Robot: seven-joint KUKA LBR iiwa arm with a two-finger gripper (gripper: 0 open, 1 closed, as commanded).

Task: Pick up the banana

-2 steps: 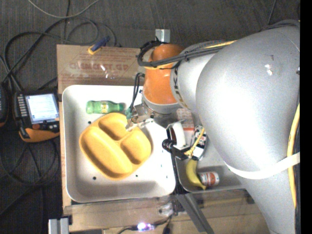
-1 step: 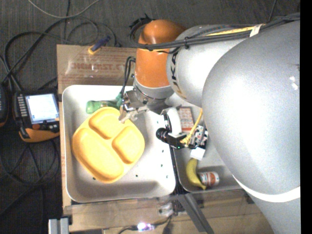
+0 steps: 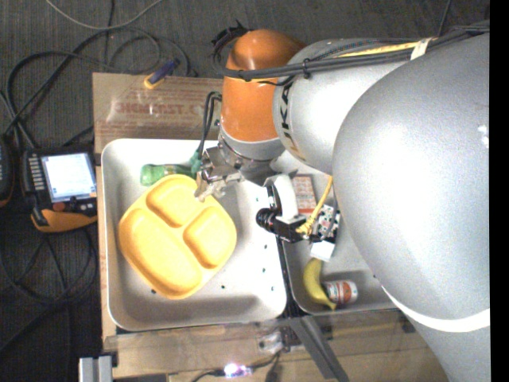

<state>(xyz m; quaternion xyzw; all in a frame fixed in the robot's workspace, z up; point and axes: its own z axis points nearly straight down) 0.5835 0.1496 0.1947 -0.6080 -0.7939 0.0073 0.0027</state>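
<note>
Gripper (image 3: 208, 180) sits over the left bin (image 3: 111, 213), at the far edge of the yellow 3-compartment tray (image 3: 179, 233), beside a green bottle (image 3: 163, 172) near the bin's far wall. Can't tell its state. Banana (image 3: 315, 286) lies in the right bin (image 3: 296, 293) against its left wall, near edge, just beside a can (image 3: 343, 293). Well apart from gripper.

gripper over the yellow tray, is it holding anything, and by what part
Nothing is held. The gripper is over the top edge of the yellow tray in the left bin, while the banana lies in the right bin, apart from it.
</note>
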